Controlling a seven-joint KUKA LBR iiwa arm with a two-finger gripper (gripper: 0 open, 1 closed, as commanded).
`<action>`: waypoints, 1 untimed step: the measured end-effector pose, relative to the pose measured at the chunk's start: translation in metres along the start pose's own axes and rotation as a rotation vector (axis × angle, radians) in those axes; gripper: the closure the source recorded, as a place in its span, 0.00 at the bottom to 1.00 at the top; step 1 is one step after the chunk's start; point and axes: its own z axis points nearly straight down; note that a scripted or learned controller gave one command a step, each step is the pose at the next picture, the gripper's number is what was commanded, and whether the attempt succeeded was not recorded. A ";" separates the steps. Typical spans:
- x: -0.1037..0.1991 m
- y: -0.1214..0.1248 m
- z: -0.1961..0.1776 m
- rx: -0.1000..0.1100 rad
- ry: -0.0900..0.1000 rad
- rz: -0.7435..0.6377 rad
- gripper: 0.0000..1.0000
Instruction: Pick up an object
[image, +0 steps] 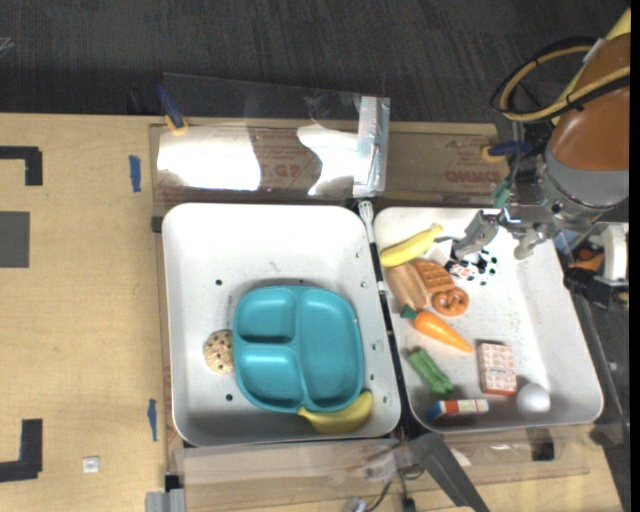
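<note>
My grey arm with its orange band (597, 130) runs off the right and top edges, so most of it is cut away. My two-finger gripper (500, 238) shows as a blurred tangle of grey metal, and the set of its tips is unclear. A small white object with black spots (470, 266) lies just beside them, too small to identify. The turquoise divided plastic tray (298, 345) covers most of a yellow banana (340, 414) and the edge of a speckled round cookie (218, 352).
</note>
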 end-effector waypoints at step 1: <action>0.044 0.039 0.068 0.005 0.001 -0.139 0.00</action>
